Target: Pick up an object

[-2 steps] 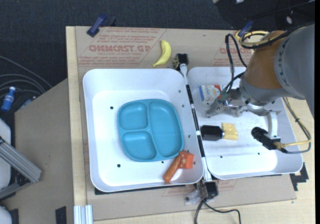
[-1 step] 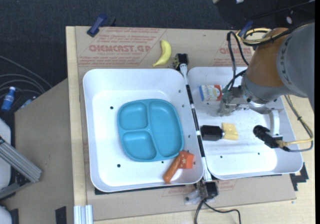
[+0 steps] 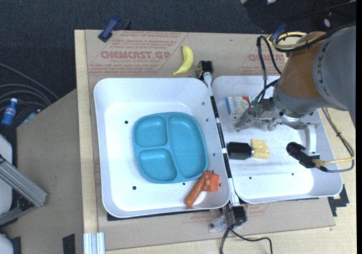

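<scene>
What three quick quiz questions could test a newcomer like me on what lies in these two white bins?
1. True or false: the blue divided plastic plate lies in the right white bin.
2. Which item lies outside both bins, on the brown board?
A. the orange carrot-shaped toy
B. the yellow toy banana
C. the pale yellow cheese-like wedge
3. Fill in: the wedge lies beside a small ___ block.

Key:
1. False; it lies in the left white bin.
2. B
3. black
</scene>
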`<state>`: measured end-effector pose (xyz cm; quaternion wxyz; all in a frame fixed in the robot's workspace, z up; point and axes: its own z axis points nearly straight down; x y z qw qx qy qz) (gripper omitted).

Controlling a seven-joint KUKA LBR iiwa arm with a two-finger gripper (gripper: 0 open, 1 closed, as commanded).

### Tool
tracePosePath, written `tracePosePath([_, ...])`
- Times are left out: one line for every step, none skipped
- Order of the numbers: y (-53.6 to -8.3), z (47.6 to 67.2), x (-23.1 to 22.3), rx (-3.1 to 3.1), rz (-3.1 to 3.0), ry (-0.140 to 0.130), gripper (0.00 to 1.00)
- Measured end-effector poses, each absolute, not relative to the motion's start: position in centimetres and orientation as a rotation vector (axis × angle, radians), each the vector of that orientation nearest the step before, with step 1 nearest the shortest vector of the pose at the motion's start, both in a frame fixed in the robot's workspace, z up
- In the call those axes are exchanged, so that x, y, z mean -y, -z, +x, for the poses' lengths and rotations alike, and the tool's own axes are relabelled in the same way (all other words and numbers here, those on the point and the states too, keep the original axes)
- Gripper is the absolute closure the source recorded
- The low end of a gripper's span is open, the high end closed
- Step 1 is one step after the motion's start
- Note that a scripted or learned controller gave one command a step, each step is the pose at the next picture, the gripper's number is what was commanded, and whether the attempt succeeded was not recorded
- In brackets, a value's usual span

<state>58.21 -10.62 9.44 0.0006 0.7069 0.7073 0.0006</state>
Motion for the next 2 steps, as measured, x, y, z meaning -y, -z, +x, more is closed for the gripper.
tracePosePath([-10.44, 58.25, 10.6, -2.221, 2.219, -0.003, 1.0])
tracePosePath([-10.42, 58.24, 10.61, -2.221, 2.219, -0.003, 0.0])
